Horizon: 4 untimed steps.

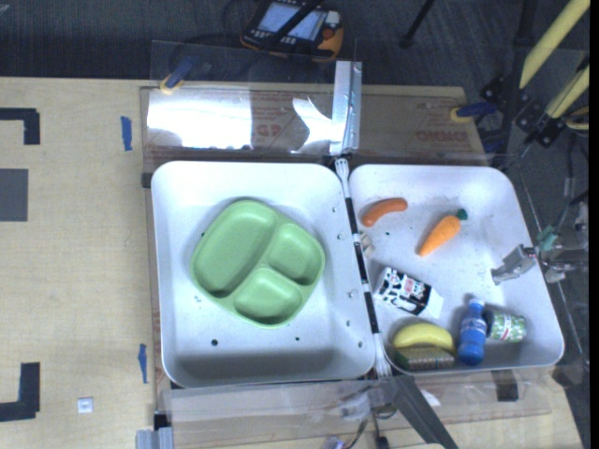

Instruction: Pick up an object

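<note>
1. Currently, the step in hand appears to be the approach: no object sits between the fingers, and nothing is lifted off the bin floor.
2. The gripper (pixel 518 265) is at the right edge of the right bin (pixel 487 187), low over the white floor, with the arm entering from the right. Whether it is spread or closed cannot be told; the tool is small and partly blurred here.
3. Candidate objects all lie in the right bin:
   - a toy carrot (pixel 441 233), lying at a slant in the upper middle;
   - an orange sausage-shaped toy (pixel 384 210), near the dividing wall;
   - a black-and-white carton (pixel 405 292), lying flat;
   - a banana (pixel 421 335), at the near wall;
   - a blue bottle (pixel 473 330), just beside a green-labelled can (pixel 506 326).
4. The left bin (pixel 178 195) holds a green divided plate (pixel 258 261), well apart from the tool.
5. The nearest targets are judged to be the bottle and the can, toward the near wall, with the carrot to the tool's other side.
6. The next move calls for centring over one object, aligning across its narrow width, descending and then closing. The bottle and can touch or nearly touch, so a grasp there risks catching both
</note>
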Tool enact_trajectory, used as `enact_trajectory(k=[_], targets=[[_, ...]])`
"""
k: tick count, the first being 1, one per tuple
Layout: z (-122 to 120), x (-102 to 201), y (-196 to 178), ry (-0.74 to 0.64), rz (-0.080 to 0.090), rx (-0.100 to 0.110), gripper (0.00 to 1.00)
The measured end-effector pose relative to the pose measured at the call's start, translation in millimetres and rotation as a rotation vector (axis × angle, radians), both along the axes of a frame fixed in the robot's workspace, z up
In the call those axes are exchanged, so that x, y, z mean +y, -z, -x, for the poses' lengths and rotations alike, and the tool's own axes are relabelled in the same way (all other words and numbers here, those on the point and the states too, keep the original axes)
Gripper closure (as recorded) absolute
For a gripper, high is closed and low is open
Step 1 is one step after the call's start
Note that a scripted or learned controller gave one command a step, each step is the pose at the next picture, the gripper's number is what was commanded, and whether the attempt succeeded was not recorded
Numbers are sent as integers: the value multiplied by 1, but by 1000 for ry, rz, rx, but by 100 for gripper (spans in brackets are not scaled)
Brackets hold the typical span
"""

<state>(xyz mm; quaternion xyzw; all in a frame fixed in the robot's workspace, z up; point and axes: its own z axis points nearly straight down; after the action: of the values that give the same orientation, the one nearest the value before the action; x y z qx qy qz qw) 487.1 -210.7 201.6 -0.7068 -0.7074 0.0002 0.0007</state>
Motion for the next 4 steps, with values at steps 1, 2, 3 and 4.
enact_trajectory(k=[1, 2, 3, 4], targets=[[-49, 35, 50, -179, 0, -1, 0], [-49, 34, 49, -266, 0, -1, 0], [-127, 43, 116, -164, 3, -5, 0], [-129, 44, 104, -167, 5, -10, 100]])
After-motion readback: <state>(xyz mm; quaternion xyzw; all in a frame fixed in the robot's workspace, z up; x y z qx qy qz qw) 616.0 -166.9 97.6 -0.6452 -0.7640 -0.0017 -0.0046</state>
